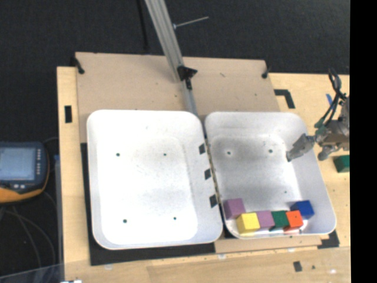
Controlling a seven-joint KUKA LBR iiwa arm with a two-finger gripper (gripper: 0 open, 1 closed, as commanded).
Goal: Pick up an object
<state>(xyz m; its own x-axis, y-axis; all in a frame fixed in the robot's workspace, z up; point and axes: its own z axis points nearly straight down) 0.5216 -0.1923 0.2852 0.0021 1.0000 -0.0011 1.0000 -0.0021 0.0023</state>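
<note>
My gripper (pixel 310 147) hung over the right bin's (pixel 259 128) right edge, fingers apart, holding nothing. Blocks (pixel 268 218) sat bunched in that bin's near corner, well apart from it.

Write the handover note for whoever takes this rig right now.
Hand: at the right bin's far right rim, nothing seen in it; open or shut not readable.
Blocks: clustered in that bin's near corner: purple, yellow, a second purple, green, orange, blue.
Done: nothing lifted.
Left: bring the hand down to the cluster, grasp one, raise it.
</note>
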